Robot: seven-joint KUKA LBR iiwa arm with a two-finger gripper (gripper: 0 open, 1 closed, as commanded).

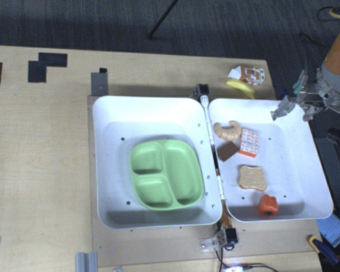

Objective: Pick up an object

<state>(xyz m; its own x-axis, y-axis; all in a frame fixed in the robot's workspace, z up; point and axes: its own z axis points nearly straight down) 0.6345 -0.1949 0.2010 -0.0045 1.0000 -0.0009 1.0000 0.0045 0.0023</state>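
The right bin (pixel 297 152) holds a tan croissant (pixel 228 131), an orange-and-white patterned card (pixel 248 141), a dark brown block (pixel 226 151), a slice of toast (pixel 252 178) and a red-orange pepper-like toy (pixel 267 205). My gripper (pixel 293 107) hangs over the bin's far right corner, well right of the croissant and apart from every object. Its two fingers are spread, with nothing between them.
The left bin (pixel 110 152) holds a green three-compartment plate (pixel 166 173). Outside the bins, on the bench beyond the right bin, lie a yellow banana (pixel 241 86) and a small packet (pixel 248 74). Black markers (pixel 45 66) sit at the far left.
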